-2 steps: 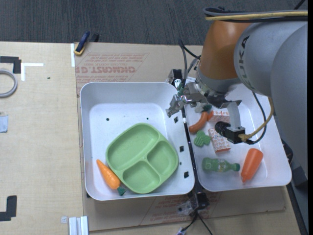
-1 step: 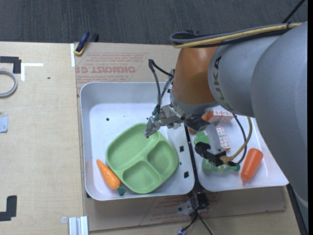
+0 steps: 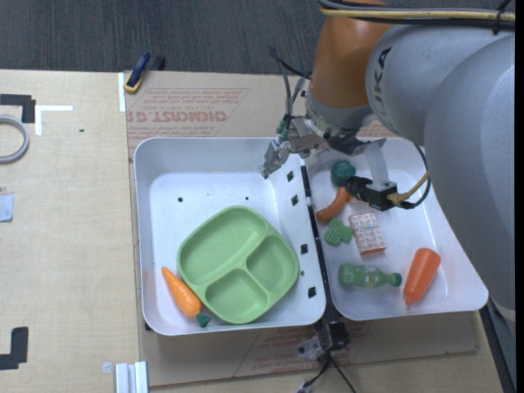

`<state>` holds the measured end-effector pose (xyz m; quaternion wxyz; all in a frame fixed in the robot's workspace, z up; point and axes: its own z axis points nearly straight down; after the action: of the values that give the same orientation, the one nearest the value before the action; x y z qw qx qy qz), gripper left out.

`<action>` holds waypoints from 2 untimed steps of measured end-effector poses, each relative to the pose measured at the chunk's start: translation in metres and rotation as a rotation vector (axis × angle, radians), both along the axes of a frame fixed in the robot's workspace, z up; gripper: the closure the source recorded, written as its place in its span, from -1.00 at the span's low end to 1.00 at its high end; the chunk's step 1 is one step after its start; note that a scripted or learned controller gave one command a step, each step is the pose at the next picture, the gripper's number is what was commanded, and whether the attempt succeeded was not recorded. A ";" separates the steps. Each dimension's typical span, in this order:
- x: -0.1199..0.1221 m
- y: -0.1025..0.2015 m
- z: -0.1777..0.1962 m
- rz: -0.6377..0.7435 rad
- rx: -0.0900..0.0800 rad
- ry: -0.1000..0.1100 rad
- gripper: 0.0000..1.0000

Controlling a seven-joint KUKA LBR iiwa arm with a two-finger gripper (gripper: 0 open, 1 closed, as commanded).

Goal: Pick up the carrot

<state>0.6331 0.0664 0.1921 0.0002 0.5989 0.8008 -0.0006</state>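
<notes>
The grey arm (image 3: 458, 97) reached in from the right and filled the upper right of the camera view, its orange band (image 3: 348, 51) sitting just above the wrist. The wrist tilted down and to the left, with dark cables trailing beside it. The gripper (image 3: 274, 158) pointed down-left at the end of the wrist, and its two fingers stood slightly apart, with nothing between them.

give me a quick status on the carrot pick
Gripper over the back of the left bin, holding nothing. Carrot lies at the bin's front left, against the green plate, untouched. Nothing on top of it.
</notes>
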 end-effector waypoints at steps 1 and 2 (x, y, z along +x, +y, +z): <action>-0.044 0.000 0.000 0.003 0.000 0.001 -1.00; -0.067 0.116 -0.083 -0.090 0.004 -0.004 -1.00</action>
<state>0.5664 0.1821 0.1090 0.0005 0.6344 0.7730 0.0023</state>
